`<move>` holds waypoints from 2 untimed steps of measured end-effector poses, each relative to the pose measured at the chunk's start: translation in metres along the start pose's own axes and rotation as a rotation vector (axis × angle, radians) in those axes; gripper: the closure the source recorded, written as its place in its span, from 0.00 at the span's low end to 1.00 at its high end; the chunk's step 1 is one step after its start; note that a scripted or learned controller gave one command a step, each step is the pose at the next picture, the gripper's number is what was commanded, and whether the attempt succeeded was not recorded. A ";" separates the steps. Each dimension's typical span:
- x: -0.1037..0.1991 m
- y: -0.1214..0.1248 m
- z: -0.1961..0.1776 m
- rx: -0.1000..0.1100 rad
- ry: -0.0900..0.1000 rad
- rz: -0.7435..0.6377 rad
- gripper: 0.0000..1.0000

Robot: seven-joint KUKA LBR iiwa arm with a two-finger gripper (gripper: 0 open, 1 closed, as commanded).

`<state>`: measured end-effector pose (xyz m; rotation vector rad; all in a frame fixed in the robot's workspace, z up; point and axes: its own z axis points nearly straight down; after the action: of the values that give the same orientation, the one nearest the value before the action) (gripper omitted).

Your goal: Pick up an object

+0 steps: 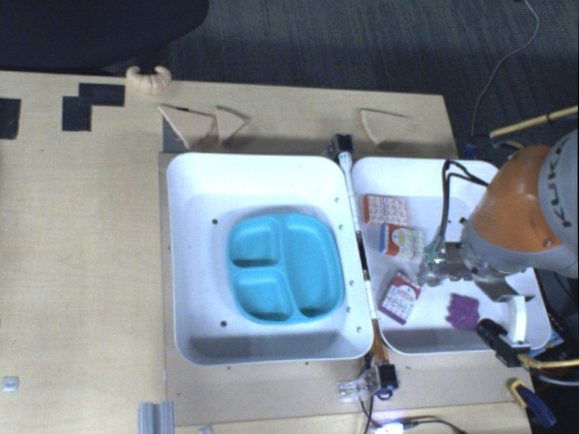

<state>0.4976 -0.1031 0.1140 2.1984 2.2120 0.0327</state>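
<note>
**Desk:** What are we looking at, biggest things first?

**Photographer:** A wooden bench (81,269) carrying two white bins. The left bin (190,242) holds a blue divided tray (285,265), lying flat in the middle. The right bin (398,174) holds the small stuff. The grey arm with its orange band (516,211) reaches in from the right and hangs over that right bin.

**Desk:** And the small stuff?

**Photographer:** A red-and-white packet (384,210) near the top, a second packet (403,240) just below it, a dark red packet (399,298) lower down, and a purple object (462,311) towards the bin's right side. All four appear to lie on the bin floor.

**Desk:** Has the pick happened?

**Photographer:** I judge not. The gripper (441,265) sits low between the second packet and the purple object, but it is too blurred to say whether it is spread or closed, and I see nothing lifted with it.

**Desk:** So what's left?

**Photographer:** By my reading, nearly everything: settle on one item, close on it, raise it clear.
</note>
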 end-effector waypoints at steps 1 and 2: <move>0.000 0.000 0.000 0.000 0.000 0.000 0.00; 0.018 -0.005 0.023 0.008 -0.004 0.005 0.00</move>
<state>0.4932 -0.0849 0.0905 2.2062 2.2094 0.0195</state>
